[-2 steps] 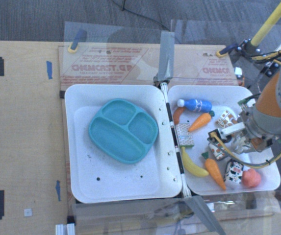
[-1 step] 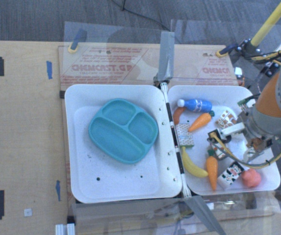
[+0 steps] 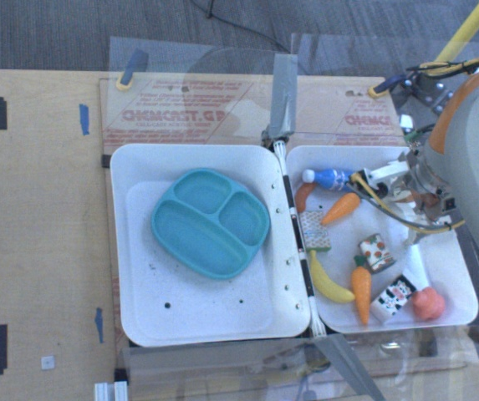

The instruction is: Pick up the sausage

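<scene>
Teal plate [image 3: 211,222]; reddish-brown sausage [image 3: 304,195]

You're looking at a robotics lab: a taped plywood table [image 3: 38,224], two white bins [image 3: 197,328], toy food, grey carpet [image 3: 72,7].

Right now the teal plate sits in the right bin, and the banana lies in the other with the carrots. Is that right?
No. The camera view shows the teal plate in the left bin; the banana and carrots lie in the right bin.

Two white bins [image 3: 139,324], one teal divided plate [image 3: 211,222], two carrots [image 3: 362,292], one banana [image 3: 329,282], one sausage [image 3: 304,195], one bottle [image 3: 329,177]
</scene>
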{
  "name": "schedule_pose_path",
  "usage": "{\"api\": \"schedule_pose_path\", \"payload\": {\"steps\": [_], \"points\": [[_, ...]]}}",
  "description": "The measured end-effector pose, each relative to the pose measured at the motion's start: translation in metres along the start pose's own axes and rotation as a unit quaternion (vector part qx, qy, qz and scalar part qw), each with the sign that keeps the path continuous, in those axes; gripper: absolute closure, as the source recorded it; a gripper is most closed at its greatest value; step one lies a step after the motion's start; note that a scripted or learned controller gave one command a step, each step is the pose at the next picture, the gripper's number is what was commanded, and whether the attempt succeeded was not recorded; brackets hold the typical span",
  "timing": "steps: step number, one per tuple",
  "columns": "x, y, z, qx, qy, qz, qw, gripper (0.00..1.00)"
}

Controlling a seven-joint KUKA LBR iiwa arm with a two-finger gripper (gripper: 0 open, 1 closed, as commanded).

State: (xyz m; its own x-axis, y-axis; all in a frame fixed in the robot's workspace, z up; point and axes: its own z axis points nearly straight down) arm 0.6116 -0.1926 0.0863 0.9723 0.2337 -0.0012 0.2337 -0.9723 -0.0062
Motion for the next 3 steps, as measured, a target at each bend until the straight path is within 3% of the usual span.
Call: {"api": "schedule_pose_path", "payload": {"steps": [1, 2, 3], "points": [[0.046, 0.017, 0.0, 0.012, -0.001, -0.03, 0.9995, 0.0], [-0.017, -0.063, -0.026, -0.001, -0.001, 0.013, 0.9999, 0.0], [-0.014, -0.073, -0.001, -0.003, 0.002, -0.165, 0.9864, 0.0]]}}
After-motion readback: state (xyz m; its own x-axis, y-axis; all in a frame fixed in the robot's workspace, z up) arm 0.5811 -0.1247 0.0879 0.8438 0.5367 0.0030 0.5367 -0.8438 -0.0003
